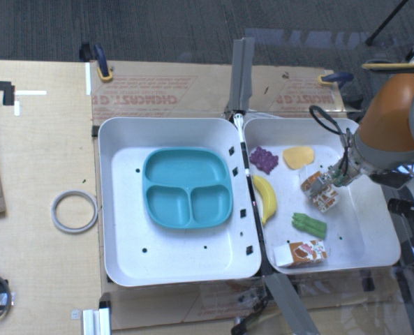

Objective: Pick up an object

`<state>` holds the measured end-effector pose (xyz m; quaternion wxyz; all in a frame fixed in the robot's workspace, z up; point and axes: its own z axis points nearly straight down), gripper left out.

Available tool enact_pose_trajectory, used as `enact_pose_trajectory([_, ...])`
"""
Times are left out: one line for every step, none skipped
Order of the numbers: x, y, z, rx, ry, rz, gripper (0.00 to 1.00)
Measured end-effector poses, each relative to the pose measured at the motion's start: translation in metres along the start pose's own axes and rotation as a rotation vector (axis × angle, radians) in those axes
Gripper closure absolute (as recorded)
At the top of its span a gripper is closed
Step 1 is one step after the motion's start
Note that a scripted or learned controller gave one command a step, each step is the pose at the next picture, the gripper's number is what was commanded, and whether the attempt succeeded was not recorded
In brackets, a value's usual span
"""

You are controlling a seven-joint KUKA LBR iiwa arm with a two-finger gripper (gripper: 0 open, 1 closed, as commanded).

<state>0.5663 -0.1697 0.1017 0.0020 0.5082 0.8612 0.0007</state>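
Pale wood and brown cardboard cover the counter (39, 159), which bears two white bins side by side. From the fixed overhead camera, the tool (323, 189) hangs low inside the right bin (364, 243); whether it is apart or together I cannot tell, since it blurs into a small patterned object (317, 185) right at its tip. Just below the tool lies a green vegetable (309, 223), further below a small carton (301, 253). To its left sit a yellow piece (298, 157), purple grapes (264, 159) and a banana (265, 197). Far left, the other bin (116, 187) holds a teal divided plate (188, 188). Nothing looks lifted yet: judging by this, grasping and raising remain.
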Motion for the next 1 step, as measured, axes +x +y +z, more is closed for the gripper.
enact_pose_trajectory([0.0648,0.0242,-0.1198,0.003,0.002,0.001,1.0])
